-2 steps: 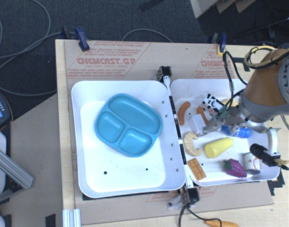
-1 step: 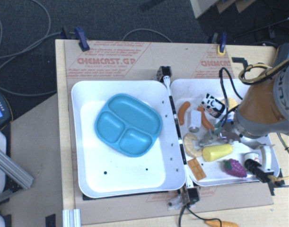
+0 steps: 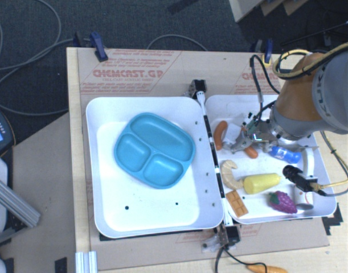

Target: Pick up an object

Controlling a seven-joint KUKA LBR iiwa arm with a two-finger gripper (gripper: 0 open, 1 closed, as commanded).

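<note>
Pincer (image 3: 241, 144) near glossy oblong sausage (image 3: 220, 134), smooth three-part blue plate (image 3: 155, 149)

Toy foods (image 3: 261, 182) scattered in right bin (image 3: 233, 108)

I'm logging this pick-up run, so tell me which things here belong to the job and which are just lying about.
Job: gripper, over the right bin; sausage, yellow vegetable, grapes and blue bottle in that bin.
Lying about: blue plate in the left bin; blue clamp beyond that bin.
</note>
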